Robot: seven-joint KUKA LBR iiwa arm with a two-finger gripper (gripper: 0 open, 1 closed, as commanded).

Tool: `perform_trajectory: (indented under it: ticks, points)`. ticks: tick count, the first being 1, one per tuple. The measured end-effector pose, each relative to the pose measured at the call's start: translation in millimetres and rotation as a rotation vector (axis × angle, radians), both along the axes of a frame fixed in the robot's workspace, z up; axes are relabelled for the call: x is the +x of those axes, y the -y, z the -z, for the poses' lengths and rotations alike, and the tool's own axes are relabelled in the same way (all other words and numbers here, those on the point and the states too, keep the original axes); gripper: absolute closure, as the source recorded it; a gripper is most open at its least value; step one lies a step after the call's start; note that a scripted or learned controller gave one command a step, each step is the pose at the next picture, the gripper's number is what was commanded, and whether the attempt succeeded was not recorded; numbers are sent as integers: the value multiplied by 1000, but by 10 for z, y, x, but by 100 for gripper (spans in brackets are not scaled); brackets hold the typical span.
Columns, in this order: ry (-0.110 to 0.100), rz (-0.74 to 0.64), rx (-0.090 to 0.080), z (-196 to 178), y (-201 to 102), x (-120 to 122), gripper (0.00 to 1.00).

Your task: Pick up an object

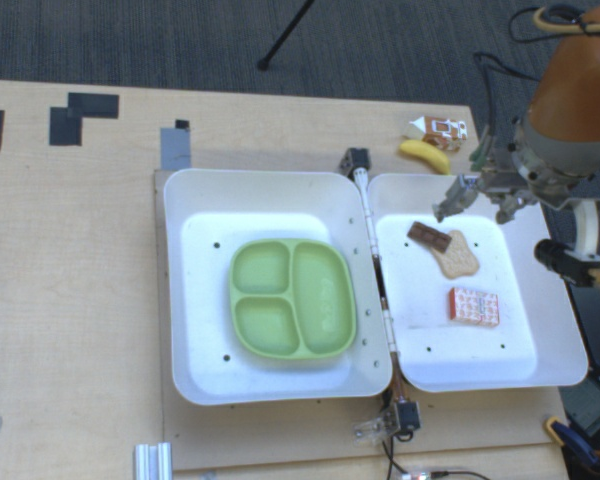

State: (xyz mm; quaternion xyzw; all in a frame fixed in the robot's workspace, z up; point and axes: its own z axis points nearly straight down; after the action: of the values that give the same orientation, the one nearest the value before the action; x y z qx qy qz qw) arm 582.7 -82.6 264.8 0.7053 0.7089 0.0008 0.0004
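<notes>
grey end effector (477, 201) above brown bar (429, 236)

A robotics lab, by the look of it: a plywood table (70, 298) marked with black tape squares (80, 116), two white bins (180, 298) clamped side by side, loose cables (400, 448) near, grey carpet (180, 18) far.

The two bins (280, 193) look like smooth white plastic with a soft shine. The green plate (292, 299) is smooth plastic too, a bit glossy. The bench (70, 288) looks like pale wood, flat and matt. The gripper (479, 200) looks like grey metal. The red and white packet (474, 307) looks like shiny wrapping.
</notes>
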Motion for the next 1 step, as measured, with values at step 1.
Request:
perform_trajectory:
  ticks: [1]
  points:
    - [0,3,-2,333,958,-893,0]
